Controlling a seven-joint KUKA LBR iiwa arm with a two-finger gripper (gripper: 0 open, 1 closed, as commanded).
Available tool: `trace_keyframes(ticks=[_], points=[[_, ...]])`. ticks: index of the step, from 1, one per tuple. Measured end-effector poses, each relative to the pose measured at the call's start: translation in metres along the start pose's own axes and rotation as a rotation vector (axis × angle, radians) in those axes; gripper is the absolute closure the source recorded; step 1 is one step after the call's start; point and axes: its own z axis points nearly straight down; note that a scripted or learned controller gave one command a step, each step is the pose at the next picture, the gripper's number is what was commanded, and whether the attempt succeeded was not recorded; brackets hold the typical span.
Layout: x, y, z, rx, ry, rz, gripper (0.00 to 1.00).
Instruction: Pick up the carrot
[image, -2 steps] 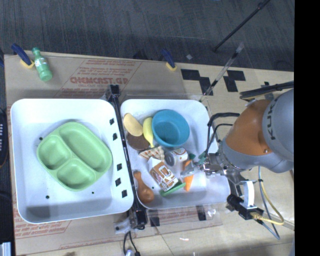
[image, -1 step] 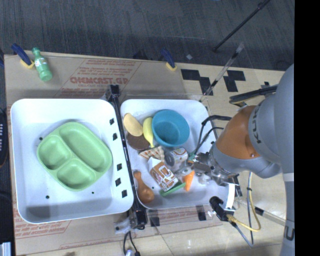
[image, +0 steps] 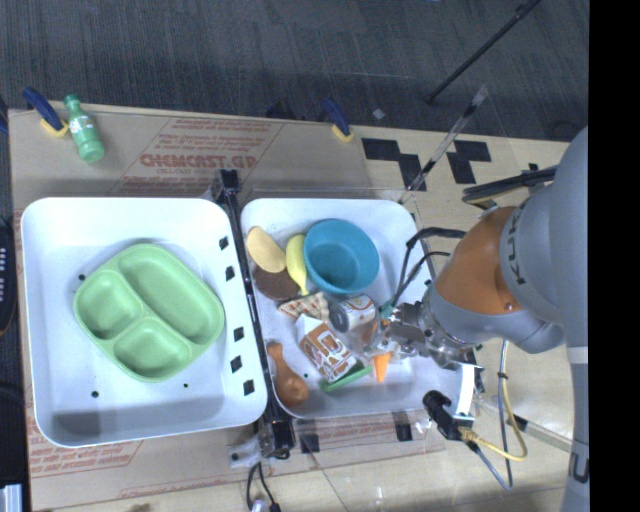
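Arm low, hand down.

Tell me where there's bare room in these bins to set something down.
Left bin: bare floor rings the green divided plate, widest along its near edge. Right bin is crowded: blue bowl, packets, carrot and gripper; a bare corner beyond the bowl.

The green three-compartment plastic plate lies in the left white shallow bin. In the right white shallow bin, the blue round bowl sits behind the small orange carrot; the yellow banana lies left of the bowl.
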Motion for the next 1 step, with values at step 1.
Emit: trace_keyframes(ticks=[1], points=[[0.0493, -0.0142, -0.1082, -0.015, -0.002, -0.063, 1.00]])
